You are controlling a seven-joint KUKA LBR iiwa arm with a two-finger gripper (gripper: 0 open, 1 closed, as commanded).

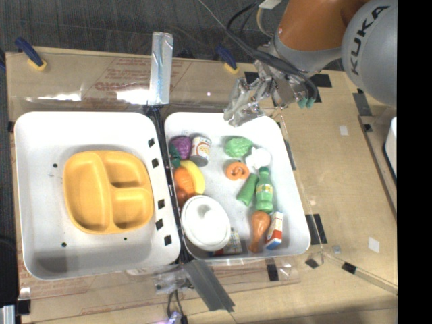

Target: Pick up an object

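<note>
Objects fill the right bin (pixel 291 181), and we count plenty: purple grapes (pixel 180 145) and a small can (pixel 200 146) by the far left corner, a leafy green piece (pixel 237 146) next to them, and a white lumpy piece (pixel 258 158) just beside that. Below sits an orange ring-shaped piece (pixel 235 171), then a green bottle (pixel 264 189) with a green pod-shaped toy (pixel 247 190) leaning alongside it. Against the left wall we see a yellow banana (pixel 195 175) touching an orange fruit (pixel 183 180). A white bowl (pixel 205 221) takes the near left corner, and a carrot (pixel 259 227) lies beside a small carton (pixel 275 229) near the front wall.

Now the arm: it comes in from the upper right, grey casing with the orange band (pixel 310 15) bulking above the wrist, cables trailing behind it. It angles down and leftward, and the hand (pixel 241 108) hangs over the far rim of the right bin, above the corner rather than down among the toys. Nothing sits between its fingers that we can make out, and whether they are spread or closed we cannot tell from this slant; the metalwork blurs together.

Over in the left bin (pixel 40 140) rests a yellow divided tray (pixel 108 189), roughly centred. Both bins sit side by side on the worktop (pixel 351 181), walls touching in the middle.
</note>
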